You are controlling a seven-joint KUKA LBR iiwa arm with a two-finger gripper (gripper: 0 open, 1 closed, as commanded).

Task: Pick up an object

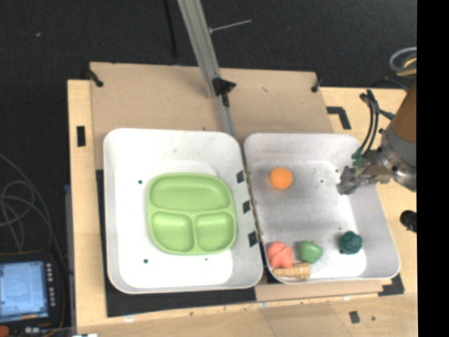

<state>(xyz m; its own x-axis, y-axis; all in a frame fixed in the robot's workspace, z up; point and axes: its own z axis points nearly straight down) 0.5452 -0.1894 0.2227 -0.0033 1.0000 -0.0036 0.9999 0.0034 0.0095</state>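
Note:
The right bin [309, 149] holds several small objects. An orange ball [281, 179] lies near its upper left. Along the front edge sit a pink lumpy piece [279, 253], a green piece [308, 250] and a tan piece [295, 272] below them. A dark green object [349, 242] rests at the front right. My gripper [349, 182] hangs over the right side of this bin, reaching in from the right, well to the right of the orange ball and above the dark green object. Nothing shows between its fingers.
The left bin [123, 160] bears a light green divided plate [191, 213]. A metal pole [200, 37] slants up from between the bins at the back. A screen [24, 290] stands at the lower left, off the bench.

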